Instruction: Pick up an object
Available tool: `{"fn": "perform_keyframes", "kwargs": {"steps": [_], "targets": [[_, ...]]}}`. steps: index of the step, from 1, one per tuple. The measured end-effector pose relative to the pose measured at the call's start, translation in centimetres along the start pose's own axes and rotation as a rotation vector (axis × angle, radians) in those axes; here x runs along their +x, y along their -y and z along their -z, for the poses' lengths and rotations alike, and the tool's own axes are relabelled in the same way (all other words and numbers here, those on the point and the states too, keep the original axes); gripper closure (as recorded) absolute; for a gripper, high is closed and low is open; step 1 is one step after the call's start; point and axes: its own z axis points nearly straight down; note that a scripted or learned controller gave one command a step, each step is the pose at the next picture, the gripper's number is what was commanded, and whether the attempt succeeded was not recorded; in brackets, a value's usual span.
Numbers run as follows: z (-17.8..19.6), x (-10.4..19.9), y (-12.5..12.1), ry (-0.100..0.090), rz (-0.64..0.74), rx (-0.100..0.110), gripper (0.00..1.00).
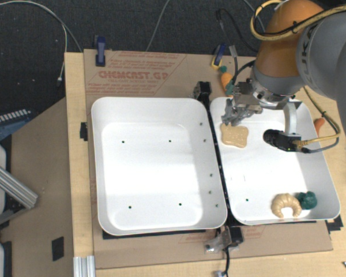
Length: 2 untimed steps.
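The end effector [233,115], fingers' state unclear, hovers just above the toast slice [234,136], likely light, stiff, best pinched across its edges.

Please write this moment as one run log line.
gripper over right bin, above toast slice | nothing seen held | croissant, green toy near front corner

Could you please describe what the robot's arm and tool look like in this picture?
The arm is bulky and grey, with a rounded orange band above the wrist. Yellow and black cables loop around it. The tool is small, grey metal, with a black cabled part beside it.
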Motion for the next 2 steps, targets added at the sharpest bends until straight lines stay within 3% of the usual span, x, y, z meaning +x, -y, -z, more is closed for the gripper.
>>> {"fn": "perform_keyframes", "kwargs": {"steps": [2], "targets": [[1.2, 10.1, 0.8, 0.000, -0.001, 0.000, 1.00]]}}
